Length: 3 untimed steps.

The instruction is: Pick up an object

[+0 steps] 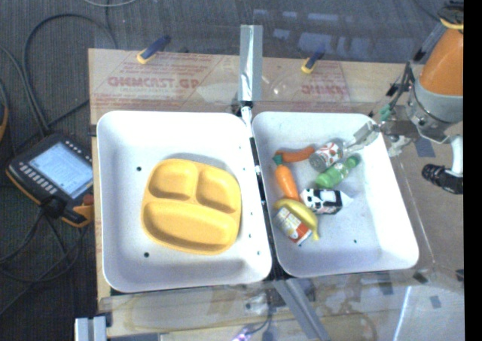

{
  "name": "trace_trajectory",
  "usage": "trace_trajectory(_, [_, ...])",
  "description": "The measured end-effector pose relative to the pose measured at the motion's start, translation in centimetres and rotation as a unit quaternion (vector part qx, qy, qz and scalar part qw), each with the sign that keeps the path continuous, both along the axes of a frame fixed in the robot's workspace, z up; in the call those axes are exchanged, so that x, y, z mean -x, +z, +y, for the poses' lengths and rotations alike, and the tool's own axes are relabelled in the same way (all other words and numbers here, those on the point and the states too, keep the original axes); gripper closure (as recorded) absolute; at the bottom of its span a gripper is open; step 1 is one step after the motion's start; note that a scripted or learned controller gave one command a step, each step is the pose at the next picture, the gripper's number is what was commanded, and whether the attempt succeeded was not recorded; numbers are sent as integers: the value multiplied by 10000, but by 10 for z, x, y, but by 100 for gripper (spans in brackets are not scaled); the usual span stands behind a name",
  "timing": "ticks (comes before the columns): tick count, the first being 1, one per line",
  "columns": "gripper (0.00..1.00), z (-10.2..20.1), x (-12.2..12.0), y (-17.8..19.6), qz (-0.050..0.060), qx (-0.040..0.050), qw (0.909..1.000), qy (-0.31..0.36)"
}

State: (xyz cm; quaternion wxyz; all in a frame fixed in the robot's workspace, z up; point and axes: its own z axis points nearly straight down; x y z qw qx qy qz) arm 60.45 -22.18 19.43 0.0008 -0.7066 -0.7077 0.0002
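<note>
Dark carpet and cables surround the worktop [173, 83]. Gripper [364, 135], jaw state unclear, hovers at the right bin [399, 204] far rim beside the can [326, 156]; approach step, descent and closing come next.

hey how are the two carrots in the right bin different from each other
The upper carrot lies nearly flat across the right bin, while the lower carrot lies on a slant, running down toward the banana. The upper carrot looks darker and redder; the lower carrot is a brighter orange. Both are small, orange and tapered, lying close together by the bin's left wall.
</note>
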Motion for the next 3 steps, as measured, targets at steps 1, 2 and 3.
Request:
trace_trajectory(1, [0,-1,-9,-48,-61,24,10000,22])
trace_trajectory(2, [0,1,-14,-50,-110,56,9999,10])
trace_trajectory(3, [0,2,-16,-51,-132,77,9998,140])
